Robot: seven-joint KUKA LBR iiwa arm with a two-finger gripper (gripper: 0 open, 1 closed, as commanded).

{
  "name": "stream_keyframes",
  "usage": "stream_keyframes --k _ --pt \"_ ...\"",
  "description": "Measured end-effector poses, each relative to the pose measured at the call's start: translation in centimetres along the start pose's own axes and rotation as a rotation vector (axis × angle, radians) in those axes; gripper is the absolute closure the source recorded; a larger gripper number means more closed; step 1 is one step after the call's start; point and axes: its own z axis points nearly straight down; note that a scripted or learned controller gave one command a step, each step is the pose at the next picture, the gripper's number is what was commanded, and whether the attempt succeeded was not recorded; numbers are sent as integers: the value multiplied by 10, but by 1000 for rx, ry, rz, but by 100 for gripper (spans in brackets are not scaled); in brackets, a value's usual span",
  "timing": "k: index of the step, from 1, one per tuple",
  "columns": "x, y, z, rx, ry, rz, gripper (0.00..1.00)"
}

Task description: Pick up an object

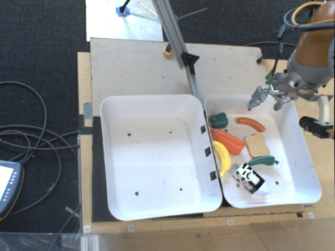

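Grey metal fingers of the gripper (268, 99) are seen spread apart, with nothing between them, above the far edge of the right bin (306, 156). The gripper is carried by the arm (314, 46) with its orange band, at the right side of the view.

In the right bin several objects are found. A red sausage (250, 123) lies nearest to the gripper, and a green pepper (219, 121) is placed near the bin's left wall. An orange carrot (229, 141) lies below the pepper, touching a yellow banana (222, 157). A tan slice of bread (256, 145) is beside the carrot, a dark green piece (263, 161) just below it, and a black and white box (249, 178) near the front.

The left bin (112, 109) stands beside it, touching. Both bins are borne by a beige bench (136, 61). Dark carpet (36, 46) with grey cables (31, 135) is seen on the left, and a grey pole (170, 22) crosses the top.
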Motion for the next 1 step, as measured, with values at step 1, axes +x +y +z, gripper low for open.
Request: stream_keyframes --k 1 --pt "0 1 -3 -4 -1 -1 0"
